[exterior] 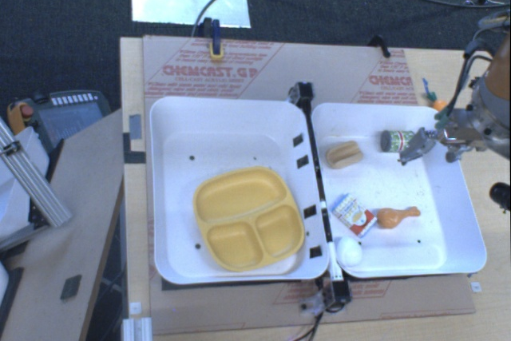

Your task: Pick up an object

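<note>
Half-hidden can point(393, 140) behind end effector point(431, 149).

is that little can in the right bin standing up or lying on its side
Lying on its side. The can shows its long side to the camera, stretched across the right bin floor, with the claw just beside it.

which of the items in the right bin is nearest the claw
The small dark can lying on its side at the bin's far end, right beside the claw. The bread roll, carton, drumstick and white egg all lie farther off.
</note>
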Action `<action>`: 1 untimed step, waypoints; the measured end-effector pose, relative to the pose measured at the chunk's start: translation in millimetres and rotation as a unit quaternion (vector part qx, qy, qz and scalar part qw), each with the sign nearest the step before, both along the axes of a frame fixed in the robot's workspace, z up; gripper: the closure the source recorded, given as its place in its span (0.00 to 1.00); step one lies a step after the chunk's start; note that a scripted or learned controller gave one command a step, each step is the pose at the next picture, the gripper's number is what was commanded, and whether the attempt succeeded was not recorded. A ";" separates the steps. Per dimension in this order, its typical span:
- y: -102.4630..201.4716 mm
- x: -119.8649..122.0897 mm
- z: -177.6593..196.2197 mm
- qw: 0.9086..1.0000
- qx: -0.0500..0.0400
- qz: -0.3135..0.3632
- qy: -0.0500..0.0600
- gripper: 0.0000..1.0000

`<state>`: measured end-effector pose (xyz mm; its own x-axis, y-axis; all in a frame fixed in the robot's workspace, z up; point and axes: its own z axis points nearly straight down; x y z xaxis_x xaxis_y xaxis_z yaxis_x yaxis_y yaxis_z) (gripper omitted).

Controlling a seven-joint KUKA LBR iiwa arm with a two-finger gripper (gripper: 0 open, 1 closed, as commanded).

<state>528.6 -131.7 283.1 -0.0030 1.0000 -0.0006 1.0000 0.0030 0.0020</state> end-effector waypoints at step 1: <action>7.4 -6.6 -49.5 1.000 0.001 -0.001 0.002 0.00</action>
